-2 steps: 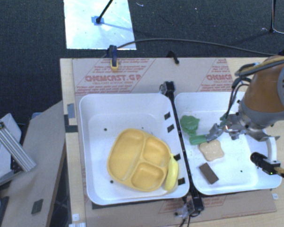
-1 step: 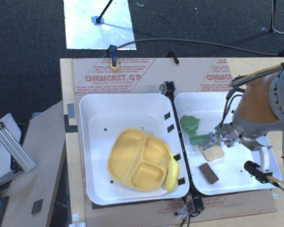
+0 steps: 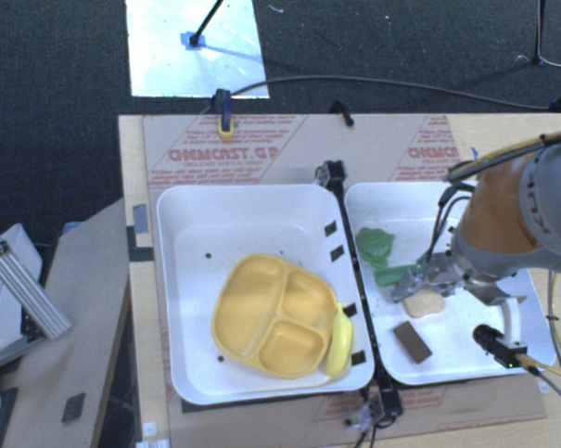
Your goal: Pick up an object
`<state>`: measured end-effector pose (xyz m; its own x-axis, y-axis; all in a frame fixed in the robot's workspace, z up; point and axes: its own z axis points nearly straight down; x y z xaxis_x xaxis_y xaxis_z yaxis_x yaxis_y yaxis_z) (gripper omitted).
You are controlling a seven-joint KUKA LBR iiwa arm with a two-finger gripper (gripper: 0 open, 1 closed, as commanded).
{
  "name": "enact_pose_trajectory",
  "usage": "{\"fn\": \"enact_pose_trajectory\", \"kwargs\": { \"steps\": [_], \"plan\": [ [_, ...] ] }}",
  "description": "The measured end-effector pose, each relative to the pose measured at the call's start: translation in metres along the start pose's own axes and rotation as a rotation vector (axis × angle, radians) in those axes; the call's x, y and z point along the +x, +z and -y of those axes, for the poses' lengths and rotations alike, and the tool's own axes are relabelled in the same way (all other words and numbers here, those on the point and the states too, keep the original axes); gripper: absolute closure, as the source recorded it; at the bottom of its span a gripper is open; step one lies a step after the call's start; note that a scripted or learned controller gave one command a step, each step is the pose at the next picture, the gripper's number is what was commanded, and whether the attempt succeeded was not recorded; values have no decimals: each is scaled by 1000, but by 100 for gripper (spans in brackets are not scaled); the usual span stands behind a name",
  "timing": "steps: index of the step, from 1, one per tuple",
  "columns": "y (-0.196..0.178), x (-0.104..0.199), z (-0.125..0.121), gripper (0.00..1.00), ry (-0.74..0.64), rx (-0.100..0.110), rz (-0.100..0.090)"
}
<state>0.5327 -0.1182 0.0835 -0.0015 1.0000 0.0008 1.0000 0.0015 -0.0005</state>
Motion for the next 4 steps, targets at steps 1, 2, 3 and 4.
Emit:
{"fn": "enact_pose_trajectory", "kwargs": {
  "steps": [1, 2, 3, 4],
  "plan": [
    [-12, 0, -1, 100, 0, -3, 1],
    [-65, -11, -4, 100, 2, -7, 3],
    [-108, -9, -3, 100, -2, -5, 2],
    [-130, -9, -4, 100, -3, -4, 1]
  ]
}}
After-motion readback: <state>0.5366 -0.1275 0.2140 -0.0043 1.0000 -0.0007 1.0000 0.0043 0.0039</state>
